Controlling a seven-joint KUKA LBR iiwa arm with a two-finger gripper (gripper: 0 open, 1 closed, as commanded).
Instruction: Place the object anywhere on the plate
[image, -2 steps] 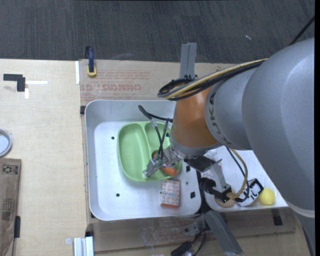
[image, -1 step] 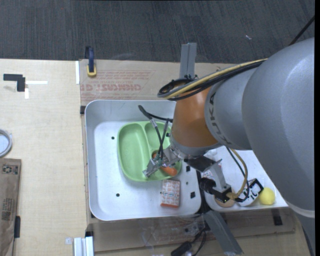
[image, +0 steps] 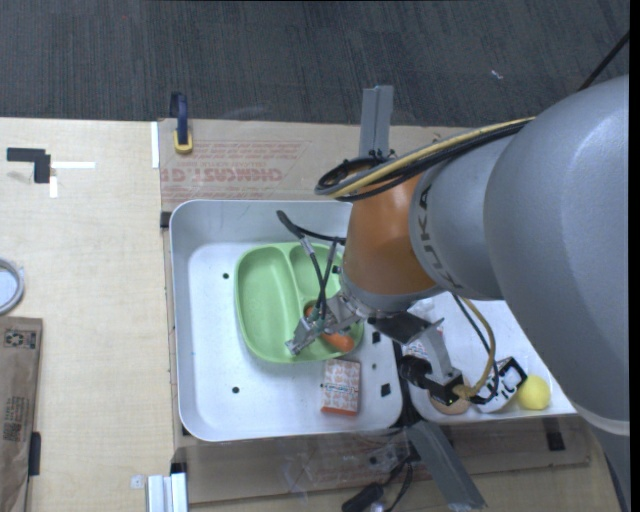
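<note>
Hand (image: 312, 330) over green plate (image: 268, 300)

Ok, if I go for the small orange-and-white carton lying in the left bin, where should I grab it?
Judging by its pose, grip the orange-and-white carton across its two long sides, coming straight down: it lies flat below the green divided plate, its narrow width probably suiting the fingers.

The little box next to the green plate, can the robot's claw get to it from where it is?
Probably yes. The little box lies flat in the white bin, just beside the green plate, with nothing on top of it. The claw hangs right next to it, over the plate's edge.
</note>
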